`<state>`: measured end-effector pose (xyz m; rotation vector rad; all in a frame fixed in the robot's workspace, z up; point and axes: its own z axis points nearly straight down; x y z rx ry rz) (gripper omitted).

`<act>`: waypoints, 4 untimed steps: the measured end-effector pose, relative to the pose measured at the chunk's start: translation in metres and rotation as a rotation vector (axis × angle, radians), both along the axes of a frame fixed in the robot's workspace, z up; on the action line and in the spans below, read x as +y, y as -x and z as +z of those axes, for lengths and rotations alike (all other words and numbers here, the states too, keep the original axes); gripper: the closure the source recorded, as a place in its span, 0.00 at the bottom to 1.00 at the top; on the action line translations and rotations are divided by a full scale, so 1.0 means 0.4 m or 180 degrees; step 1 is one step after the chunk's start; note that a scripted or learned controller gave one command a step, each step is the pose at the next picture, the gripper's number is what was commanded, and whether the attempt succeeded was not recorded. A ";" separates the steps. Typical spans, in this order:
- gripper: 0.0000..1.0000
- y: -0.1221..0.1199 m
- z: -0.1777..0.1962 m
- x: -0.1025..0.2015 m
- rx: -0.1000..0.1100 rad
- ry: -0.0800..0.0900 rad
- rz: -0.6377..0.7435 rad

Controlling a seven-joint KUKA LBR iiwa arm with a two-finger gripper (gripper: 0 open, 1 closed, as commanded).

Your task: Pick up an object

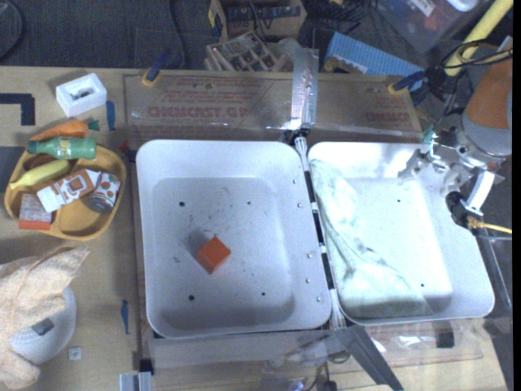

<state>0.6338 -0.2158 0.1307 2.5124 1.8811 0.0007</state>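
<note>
While the orange block (pixel 213 253) sits alone in the left bin (pixel 163 165), a little below the bin's middle, my gripper (pixel 456 177) hangs far off at the top right corner of the right bin (pixel 456 300), well apart from the block. I think I am at the very start: nothing is picked up, and I cannot tell how the gripper is set (it is small and blurry from up here). Next, I judge, the arm must cross over the wall between the two bins, stop right above the block, and come straight down on it. The block is turned at a slant, so the gripper may need to turn to match its sides. Nothing lies next to the block, so the way down looks free. A crumpled clear plastic sheet (pixel 350 226) lies in the right bin, and the arm should pass above it. Left of the left bin sits a yellow bowl (pixel 89 222) of toy food, and below it a tan cloth (pixel 41 300).
</note>
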 end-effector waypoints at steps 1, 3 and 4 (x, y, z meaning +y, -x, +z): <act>0.00 0.149 0.071 0.031 0.0010 -0.0007 0.0160; 1.00 0.236 -0.029 0.292 0.0014 -0.0011 0.0647; 0.00 0.237 -0.029 0.290 0.0012 -0.0009 0.0645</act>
